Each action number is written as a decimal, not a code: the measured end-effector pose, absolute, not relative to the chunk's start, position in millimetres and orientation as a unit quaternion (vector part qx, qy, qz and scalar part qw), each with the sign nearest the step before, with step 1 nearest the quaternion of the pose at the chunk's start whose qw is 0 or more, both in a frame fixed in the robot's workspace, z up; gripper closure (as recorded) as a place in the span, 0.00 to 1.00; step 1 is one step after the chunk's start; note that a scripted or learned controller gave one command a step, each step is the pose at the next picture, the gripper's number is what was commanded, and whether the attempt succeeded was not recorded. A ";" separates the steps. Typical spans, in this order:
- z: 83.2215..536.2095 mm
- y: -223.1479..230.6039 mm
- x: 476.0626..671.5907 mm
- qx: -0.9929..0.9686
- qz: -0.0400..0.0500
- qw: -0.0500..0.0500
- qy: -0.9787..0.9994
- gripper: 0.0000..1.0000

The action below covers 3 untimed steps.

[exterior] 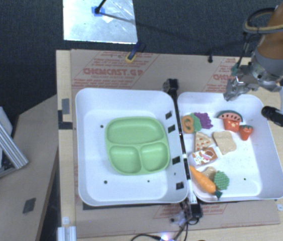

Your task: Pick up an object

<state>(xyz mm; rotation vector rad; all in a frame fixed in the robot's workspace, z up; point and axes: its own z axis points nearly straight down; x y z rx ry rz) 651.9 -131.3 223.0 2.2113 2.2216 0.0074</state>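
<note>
My gripper point(231, 93) hangs above the right bin's point(269, 149) far rim; I cannot tell its state. Nothing is picked yet: the watermelon slice point(230, 116) lies just below it, the other toys beyond.

Dark carpet point(20, 44) covers the floor well left of the claw point(231, 92). A shiny sheet point(99, 14), perhaps foil, lies far up-left of it. The wooden bench point(35, 149) spreads below-left, metal rails point(0, 139) at its far edge.
</note>
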 end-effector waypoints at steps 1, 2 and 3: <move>230.2 -96.1 615.8 0.705 0.000 0.000 0.709 1.00; 226.4 -58.8 595.1 0.705 0.000 -0.001 0.709 1.00; 214.7 -15.3 563.2 0.704 0.000 -0.002 0.710 1.00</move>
